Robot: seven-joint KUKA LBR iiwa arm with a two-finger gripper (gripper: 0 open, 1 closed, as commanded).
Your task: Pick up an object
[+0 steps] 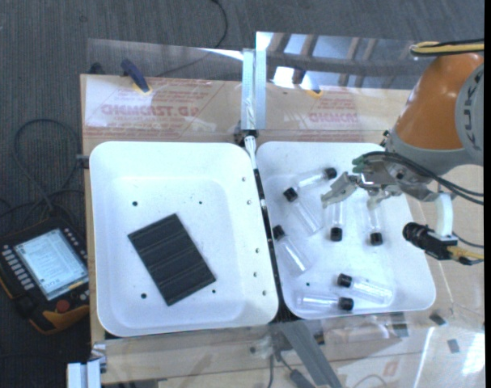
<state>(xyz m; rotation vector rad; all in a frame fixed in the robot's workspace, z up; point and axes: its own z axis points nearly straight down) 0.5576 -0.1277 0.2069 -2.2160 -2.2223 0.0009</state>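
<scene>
Vials were scattered all over the right bin [427, 293], small clear tubes with black caps, lying flat at all sorts of angles. The gripper [357, 191] hung over the upper middle of that bin with its fingers spread apart and nothing between them. One vial [336, 219] lay just below the gripper with its cap toward the near side, and another vial [374, 223] was right beside it, to the right. A third vial [316, 177] sat just left of the gripper near the bin's far side. A pair of vials [342, 293] lay down by the near rim, well apart from the gripper. Over in the left bin [107, 168] there was just a flat black ribbed pad [171, 258], lying at a slant.
</scene>
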